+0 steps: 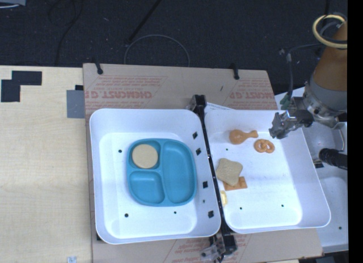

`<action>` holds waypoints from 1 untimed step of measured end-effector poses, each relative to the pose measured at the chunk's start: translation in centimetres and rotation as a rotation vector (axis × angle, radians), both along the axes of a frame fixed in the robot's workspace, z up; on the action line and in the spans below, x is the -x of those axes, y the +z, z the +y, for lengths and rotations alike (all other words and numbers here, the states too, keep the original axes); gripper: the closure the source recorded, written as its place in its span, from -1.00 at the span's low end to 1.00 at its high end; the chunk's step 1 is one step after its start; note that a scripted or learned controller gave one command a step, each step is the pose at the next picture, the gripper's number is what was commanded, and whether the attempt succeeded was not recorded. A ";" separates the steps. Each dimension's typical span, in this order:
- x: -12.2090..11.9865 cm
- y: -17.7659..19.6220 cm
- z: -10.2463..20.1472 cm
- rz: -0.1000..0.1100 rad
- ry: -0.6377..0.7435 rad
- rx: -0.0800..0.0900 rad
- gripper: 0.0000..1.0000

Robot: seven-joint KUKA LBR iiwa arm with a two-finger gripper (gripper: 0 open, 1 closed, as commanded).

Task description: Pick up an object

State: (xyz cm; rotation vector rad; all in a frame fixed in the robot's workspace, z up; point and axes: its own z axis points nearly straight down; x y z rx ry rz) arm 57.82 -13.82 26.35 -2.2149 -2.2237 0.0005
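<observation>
The nearest candidate for the pick is the pretzel point(264, 146), which lies flat on the floor of the right bin point(306, 211) near its far right wall, just below and left of the gripper point(279, 127). It looks like a small toy food piece, so I judge it light, stiff and fairly slick, not fragile. Its low profile leaves little to pinch; the best hold is probably across the outer loop, with 1 finger on each side.

It is orange-tan, twisted into a knot with small holes. To its left lies a tan drumstick-shaped piece point(242, 137), apart from it. Nearer the divider, a pale bread slice point(229, 171) rests on an orange wedge point(239, 184).

The gripper hangs above the bin's far right edge, holding nothing that I can see; whether it is spread or closed I cannot tell.

The left bin point(108, 211) holds a blue divided plate point(176, 171) with a tan disc point(144, 156) in its far left compartment.
</observation>
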 end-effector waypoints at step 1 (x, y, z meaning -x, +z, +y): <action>1.2 -1.0 6.0 0.002 0.001 -0.001 1.00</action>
